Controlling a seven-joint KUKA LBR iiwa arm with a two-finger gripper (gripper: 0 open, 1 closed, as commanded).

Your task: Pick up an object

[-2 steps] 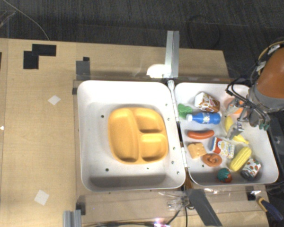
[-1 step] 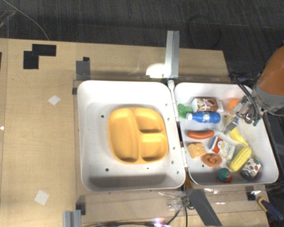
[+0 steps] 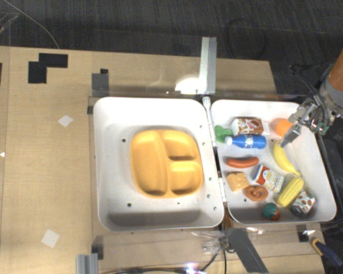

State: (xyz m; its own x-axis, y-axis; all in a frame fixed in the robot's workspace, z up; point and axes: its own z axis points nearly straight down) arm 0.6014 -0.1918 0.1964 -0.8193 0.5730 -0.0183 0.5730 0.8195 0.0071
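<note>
Far off to the left of my end effector [image 3: 302, 121], the left bin [image 3: 111, 153] holds a yellow divided tray [image 3: 166, 161] lying flat in its middle, apart from the clutter, likely set there as a spot to put things down. The worktop [image 3: 46, 170] beyond it is bare wood with a few black marks.

Closer in, the right bin [image 3: 326, 170] carries the pickable toys, loosely scattered so each has some room around it: a green piece [image 3: 221, 133] at the divider, a blue-and-white bottle [image 3: 246, 142] lying on its side, a small brown carton [image 3: 247, 124] above it, a red sausage [image 3: 242, 162], a wedge of cheese [image 3: 236, 181], a pretzel-like ring [image 3: 256, 193], a white packet [image 3: 270, 177], a corn cob [image 3: 290, 191] and a banana [image 3: 284, 158] just below me.

I hang over the bin's upper right corner, tilted down. My likeliest object is the orange toy [image 3: 282, 127], rounded and bright, just beside my tips on the left; whether I touch it I cannot tell. I cannot tell whether I am released or clenched, and I see nothing held.
</note>
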